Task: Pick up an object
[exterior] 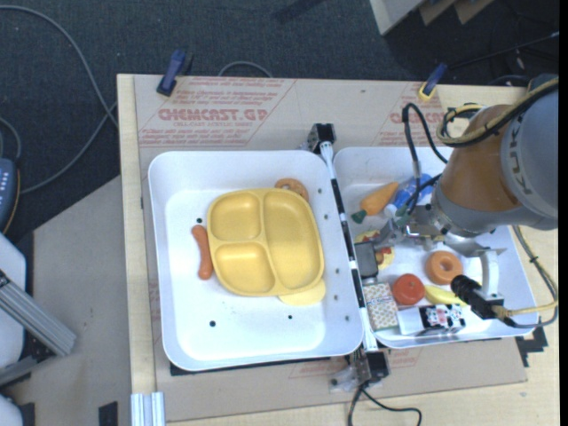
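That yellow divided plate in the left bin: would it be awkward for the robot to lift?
Probably. The yellow divided plate looks like stiff moulded plastic, so it should keep its shape and seems light for its size. It lies flat and wide in the left bin, so two fingers could likely pinch only its rim, and its glossy surface may slip.

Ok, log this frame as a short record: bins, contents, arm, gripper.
left bin: yellow divided tray, orange sausage at its left edge, pretzel-like piece behind it
right bin: carrot, doughnut, red tomato-like piece, banana, patterned card, other small toys
arm: over right bin, from the right
gripper: hidden under wrist, state unclear
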Action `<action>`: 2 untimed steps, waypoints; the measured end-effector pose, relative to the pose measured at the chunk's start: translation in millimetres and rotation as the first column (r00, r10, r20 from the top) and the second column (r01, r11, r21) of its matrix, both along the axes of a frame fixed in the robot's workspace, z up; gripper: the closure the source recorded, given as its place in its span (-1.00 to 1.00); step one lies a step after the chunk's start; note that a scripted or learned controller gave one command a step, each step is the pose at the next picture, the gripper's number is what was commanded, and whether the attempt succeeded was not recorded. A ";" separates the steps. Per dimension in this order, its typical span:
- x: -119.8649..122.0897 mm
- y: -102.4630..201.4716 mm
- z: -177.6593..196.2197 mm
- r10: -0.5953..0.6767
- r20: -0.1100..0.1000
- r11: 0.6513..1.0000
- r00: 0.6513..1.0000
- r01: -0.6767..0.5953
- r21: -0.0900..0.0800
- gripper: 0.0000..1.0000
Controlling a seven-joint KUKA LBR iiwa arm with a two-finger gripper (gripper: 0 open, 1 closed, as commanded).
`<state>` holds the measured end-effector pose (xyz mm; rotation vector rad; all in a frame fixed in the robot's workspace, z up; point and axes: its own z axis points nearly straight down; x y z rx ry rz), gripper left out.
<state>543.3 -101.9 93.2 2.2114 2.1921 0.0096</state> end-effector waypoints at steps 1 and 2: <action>-9.3 1.3 0.5 -0.003 0.012 1.000 1.000 0.003 -0.004 -1.00; -16.8 -1.9 -0.3 0.000 0.007 1.000 1.000 0.000 0.001 -1.00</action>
